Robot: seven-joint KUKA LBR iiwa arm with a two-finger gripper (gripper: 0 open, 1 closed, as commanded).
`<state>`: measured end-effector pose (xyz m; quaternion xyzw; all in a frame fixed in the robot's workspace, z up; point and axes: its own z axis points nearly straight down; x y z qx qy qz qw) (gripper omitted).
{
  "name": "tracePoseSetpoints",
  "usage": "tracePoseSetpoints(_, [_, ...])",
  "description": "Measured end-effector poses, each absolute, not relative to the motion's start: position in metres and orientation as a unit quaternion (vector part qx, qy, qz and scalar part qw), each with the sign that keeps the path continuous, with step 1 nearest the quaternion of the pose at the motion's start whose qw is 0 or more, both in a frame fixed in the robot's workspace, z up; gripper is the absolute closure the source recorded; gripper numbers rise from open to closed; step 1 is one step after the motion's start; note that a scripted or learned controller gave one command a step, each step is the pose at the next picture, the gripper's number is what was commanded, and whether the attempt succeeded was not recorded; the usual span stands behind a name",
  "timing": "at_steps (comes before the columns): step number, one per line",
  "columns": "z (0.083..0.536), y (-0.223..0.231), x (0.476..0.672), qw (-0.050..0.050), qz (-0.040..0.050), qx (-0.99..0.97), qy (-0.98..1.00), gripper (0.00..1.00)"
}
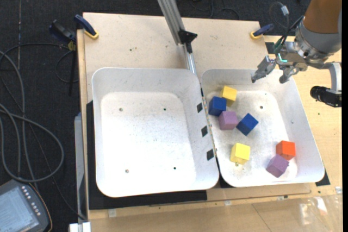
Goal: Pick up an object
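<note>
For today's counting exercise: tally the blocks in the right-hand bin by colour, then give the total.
Yellow blocks: 2
Blue blocks: 2
Purple blocks: 2
Orange block: 1
Total: 7

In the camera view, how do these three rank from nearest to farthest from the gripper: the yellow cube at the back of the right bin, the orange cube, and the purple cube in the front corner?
Measured from the gripper, open above the right bin's back edge:
1. Yellow cube, at the back of the bin, to the gripper's left in the view.
2. Orange cube, near the bin's front right.
3. Purple cube, just in front of the orange one, in the corner.
</note>
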<state>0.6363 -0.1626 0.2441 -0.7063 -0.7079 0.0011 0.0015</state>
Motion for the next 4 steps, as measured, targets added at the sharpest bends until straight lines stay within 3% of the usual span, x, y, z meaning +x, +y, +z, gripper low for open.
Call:
tracePoseSetpoints(1, [0.247,-0.162,0.637,0.0,0.0003,-0.706,-0.708,0.0])
tracePoseSetpoints(3, [0.151,-0.169,0.636,0.002,0.0016,-0.707,-0.707,0.0])
tracePoseSetpoints(4, [0.114,-0.169,0.637,-0.002,-0.0008,-0.707,-0.707,0.0])
